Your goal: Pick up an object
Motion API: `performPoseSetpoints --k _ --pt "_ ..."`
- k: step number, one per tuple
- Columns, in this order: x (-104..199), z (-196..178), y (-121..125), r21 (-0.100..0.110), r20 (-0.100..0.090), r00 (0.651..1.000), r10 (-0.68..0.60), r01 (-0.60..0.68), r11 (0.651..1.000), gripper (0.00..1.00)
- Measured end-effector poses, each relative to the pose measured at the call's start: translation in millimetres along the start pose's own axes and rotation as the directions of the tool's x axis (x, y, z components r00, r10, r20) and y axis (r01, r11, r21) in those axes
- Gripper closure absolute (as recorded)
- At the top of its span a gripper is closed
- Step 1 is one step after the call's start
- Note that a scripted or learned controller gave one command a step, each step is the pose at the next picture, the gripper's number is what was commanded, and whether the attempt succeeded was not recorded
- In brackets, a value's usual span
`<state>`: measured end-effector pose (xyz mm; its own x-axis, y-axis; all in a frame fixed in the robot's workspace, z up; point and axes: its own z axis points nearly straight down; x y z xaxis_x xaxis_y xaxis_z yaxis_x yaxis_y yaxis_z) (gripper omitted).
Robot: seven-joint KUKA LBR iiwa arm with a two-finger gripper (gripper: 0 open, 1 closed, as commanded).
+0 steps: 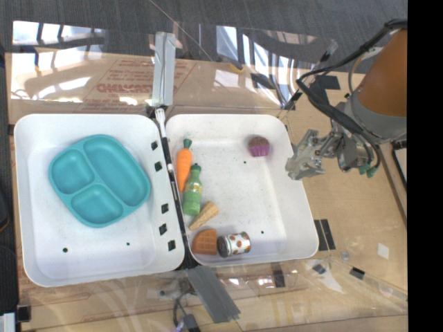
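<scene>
the tool (304,159) hung just outside the right bin (294,206), beside its right wall; whether its fingers gripped anything could not be told. nearest to it, to its left, sat the cupcake (259,146); the carrot (183,166), bottle (193,191) and can (235,244) lay farther left.

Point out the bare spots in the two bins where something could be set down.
Right bin: open floor between the purple cupcake and the can. Crowded along its left wall: carrot, green bottle, cone, waffle. Left bin: a strip below the teal plate.
</scene>
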<state>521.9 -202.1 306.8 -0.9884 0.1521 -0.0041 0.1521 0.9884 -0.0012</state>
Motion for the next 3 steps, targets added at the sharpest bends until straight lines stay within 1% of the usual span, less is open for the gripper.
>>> performPoseSetpoints --k 1,2,3 --pt "47 40 13 -0.003 -0.004 0.968 -0.249 0.249 0.968 1.00" --pt "31 32 -13 0.000 0.000 0.709 -0.706 0.706 0.709 1.00" --pt "28 3 -12 -0.001 0.001 0.456 -0.890 0.890 0.456 1.00"
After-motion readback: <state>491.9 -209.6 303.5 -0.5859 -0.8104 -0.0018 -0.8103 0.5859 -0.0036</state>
